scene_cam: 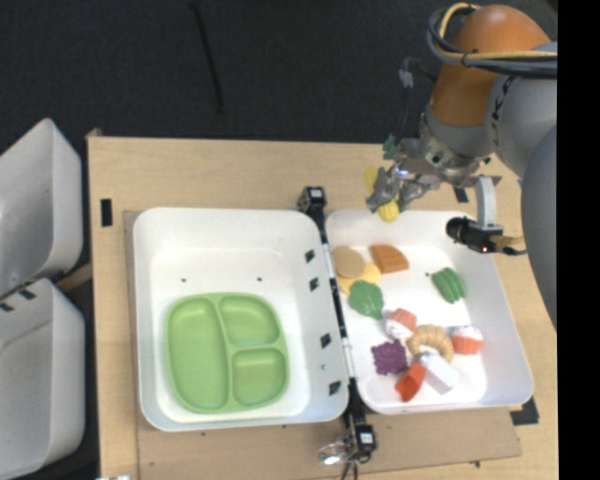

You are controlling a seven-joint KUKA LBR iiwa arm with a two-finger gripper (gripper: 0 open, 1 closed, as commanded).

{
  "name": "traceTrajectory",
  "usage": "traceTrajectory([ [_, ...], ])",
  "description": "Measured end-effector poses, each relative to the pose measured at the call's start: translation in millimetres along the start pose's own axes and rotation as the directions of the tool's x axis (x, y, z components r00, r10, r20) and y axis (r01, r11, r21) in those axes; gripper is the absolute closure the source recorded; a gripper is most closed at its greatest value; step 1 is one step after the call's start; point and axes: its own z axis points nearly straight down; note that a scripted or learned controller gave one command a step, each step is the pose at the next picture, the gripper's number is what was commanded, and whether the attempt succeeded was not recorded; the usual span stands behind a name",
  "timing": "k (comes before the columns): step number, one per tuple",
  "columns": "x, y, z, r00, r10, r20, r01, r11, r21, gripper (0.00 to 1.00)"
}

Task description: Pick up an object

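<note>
A light wooden desk carries two shallow white bins side by side, touching along their inner edges. The left bin sits toward the desk's left, the right bin reaches its right edge.

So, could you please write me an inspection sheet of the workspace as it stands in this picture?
Surface: wooden bench bearing two white bins side by side.
Job's things: right bin holds toy foods, among them an orange slice, green leaf, green pepper, purple grapes and a pretzel; a yellow piece sits between the gripper's fingers, above the bin's far edge.
Clutter: left bin holds a green divided tray.
Grippers: gripper raised over the right bin's far-left corner.
Cables: black and yellow cables loop at the wrist.
Surroundings: white shapes left of the bench; dark floor.
</note>
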Motion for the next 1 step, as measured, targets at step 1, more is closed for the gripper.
traceTrajectory([
  [1, 5.4, 4.5, 15.9, 1.000, 0.003, 0.002, -0.003, 1.000, 0.004, 1.00],
])
